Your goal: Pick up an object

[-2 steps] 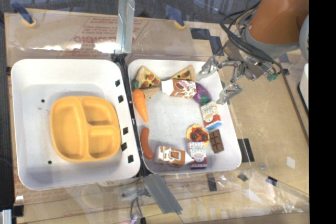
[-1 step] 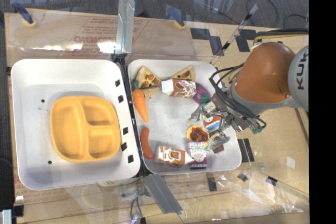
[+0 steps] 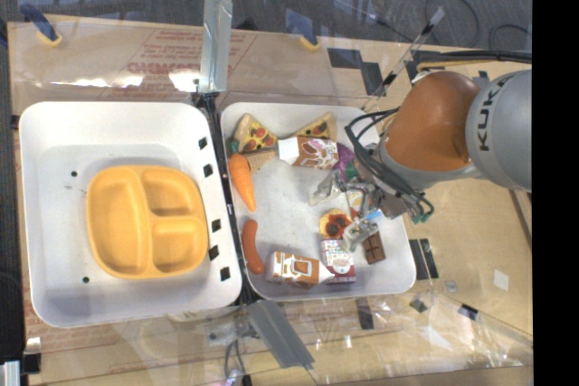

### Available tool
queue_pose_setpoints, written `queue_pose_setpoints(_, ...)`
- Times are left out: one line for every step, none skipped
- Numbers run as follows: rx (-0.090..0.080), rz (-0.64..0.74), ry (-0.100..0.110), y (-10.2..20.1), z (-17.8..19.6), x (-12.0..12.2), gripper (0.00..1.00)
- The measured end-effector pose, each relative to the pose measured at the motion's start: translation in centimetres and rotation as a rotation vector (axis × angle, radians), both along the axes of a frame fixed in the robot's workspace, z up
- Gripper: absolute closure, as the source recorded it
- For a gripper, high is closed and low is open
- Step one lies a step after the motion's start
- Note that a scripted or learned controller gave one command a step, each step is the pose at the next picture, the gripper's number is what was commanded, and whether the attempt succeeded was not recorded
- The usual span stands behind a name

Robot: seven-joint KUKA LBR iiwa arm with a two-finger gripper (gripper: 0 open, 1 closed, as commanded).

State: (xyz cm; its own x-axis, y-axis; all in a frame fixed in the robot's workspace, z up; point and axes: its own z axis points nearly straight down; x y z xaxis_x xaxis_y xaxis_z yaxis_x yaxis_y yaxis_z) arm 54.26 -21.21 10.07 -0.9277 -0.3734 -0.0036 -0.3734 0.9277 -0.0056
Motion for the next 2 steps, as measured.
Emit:
queue_pose_setpoints(0.005, -0.116, 0.003, 6.9, -0.8, -5.3, 0.0)
queue_pose_setpoints(0.002, -0.153, -0.007, 6.0, 13.6, 8.3, 0.0)
